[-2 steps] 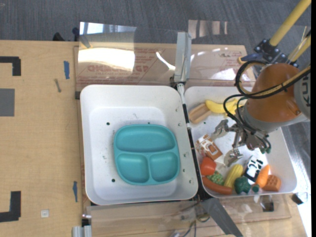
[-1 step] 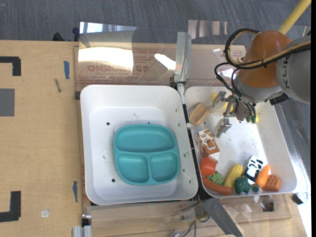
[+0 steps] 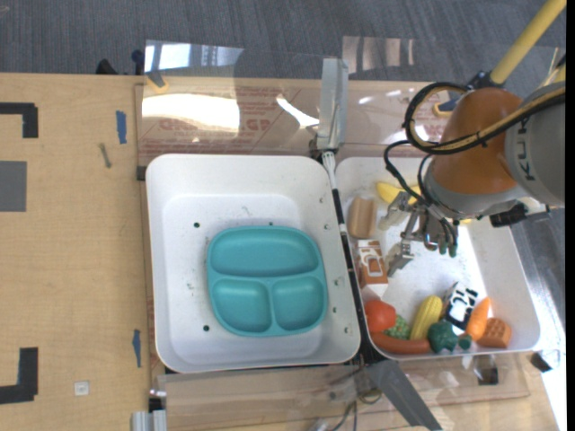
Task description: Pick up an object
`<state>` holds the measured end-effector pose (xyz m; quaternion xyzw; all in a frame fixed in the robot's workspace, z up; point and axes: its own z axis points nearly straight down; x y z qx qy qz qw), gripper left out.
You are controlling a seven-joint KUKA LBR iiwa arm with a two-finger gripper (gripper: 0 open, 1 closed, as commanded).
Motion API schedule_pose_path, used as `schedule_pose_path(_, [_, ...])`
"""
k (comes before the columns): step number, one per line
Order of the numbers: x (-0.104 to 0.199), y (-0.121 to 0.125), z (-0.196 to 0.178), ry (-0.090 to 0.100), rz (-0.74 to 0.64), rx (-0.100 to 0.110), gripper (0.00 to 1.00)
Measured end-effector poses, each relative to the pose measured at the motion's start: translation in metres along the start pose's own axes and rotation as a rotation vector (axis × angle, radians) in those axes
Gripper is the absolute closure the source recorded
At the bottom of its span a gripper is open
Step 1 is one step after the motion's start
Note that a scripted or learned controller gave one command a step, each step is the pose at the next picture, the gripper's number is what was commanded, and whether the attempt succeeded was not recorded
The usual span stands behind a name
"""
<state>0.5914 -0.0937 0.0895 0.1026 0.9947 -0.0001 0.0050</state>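
The claw (image 3: 422, 236) hangs over the right bin (image 3: 526, 281); whether it is parted or pinching cannot be made out (cables clutter it). Just left of it a tan block (image 3: 361, 216) stands lengthwise up the frame. Below lies a heap of toys (image 3: 440, 323), overlapping. Far left sits the teal plate (image 3: 266, 278).

Teal tray (image 3: 266, 278) in left bin (image 3: 171, 196); toys fill right bin (image 3: 521, 277).

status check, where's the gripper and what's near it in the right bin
Gripper low over right white bin, nothing seen between fingers. Tan block just left of it, untouched. Toy food pile at near wall. Teal divided plate in left bin.
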Motion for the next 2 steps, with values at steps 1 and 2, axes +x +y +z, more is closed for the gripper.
schedule_pose_path(1, [0.091,-0.017,-0.035,0.004,0.133,0.001,0.0])
schedule_pose_path(2, [-0.012,0.021,-0.1,-0.003,0.173,-0.002,0.0])
